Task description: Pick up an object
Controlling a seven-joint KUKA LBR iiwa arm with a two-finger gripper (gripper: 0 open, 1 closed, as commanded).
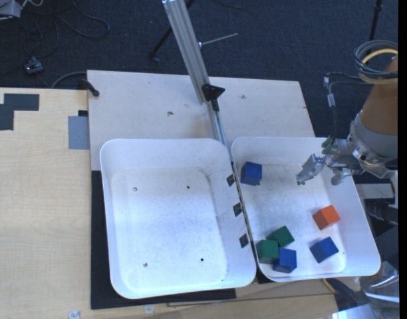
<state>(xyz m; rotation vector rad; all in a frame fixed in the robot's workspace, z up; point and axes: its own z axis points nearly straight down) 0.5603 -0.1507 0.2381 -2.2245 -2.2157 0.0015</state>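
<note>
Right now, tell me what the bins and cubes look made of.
Bins: likely thin moulded plastic, white, smooth, slightly glossy, with rounded corners and rolled rims. Cubes, such as the orange cube: solid-coloured, matte, sharp-edged; painted wood or hard plastic, can't tell which.

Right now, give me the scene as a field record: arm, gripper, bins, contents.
arm: reaches in from the right, over the right bin
gripper: above the right bin's upper part, nothing seen between its fingers
left bin: white, shallow
right bin contents: blue cube near top left; orange cube at right; two green cubes and two blue cubes along the near end
</note>
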